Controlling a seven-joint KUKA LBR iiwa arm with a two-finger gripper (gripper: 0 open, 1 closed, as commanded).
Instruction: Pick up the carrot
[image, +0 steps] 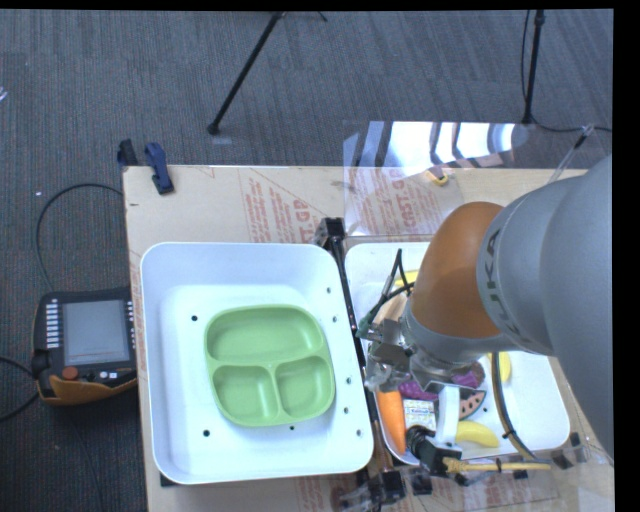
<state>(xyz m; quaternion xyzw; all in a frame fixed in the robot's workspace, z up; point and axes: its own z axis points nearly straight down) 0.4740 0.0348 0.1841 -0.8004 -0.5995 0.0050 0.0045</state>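
Low over the right-hand white plastic bin (530, 425), the arm's two-finger gripper (398, 375) hangs just above the near-left corner, its grey wrist and orange band (460, 270) covering most of that bin's middle. Whether it is spread or closed, and whether anything is in it, cannot be told from this slant.

At 6 o'clock from the gripper, just below it, the long orange carrot (392, 422) lies on the bin floor, lengthwise along the left wall, with its thin end toward the near rim. That position probably explains the arm's stance: it seems lined up over the carrot's upper end, and the close wall leaves little room on that side. At 3 o'clock from the carrot sits a small yellow banana (477, 433), with other small toy foods near it that are too hidden to name.

At 9 o'clock, the left-hand white bin (170, 290) holds a pale green three-compartment plastic tray (268, 362).

Both bins rest on a tan board bench (250, 200) over dark carpet. A black teach pendant with orange grip (85, 345) lies on the floor at far left, and tripod legs (245, 75) stand behind.
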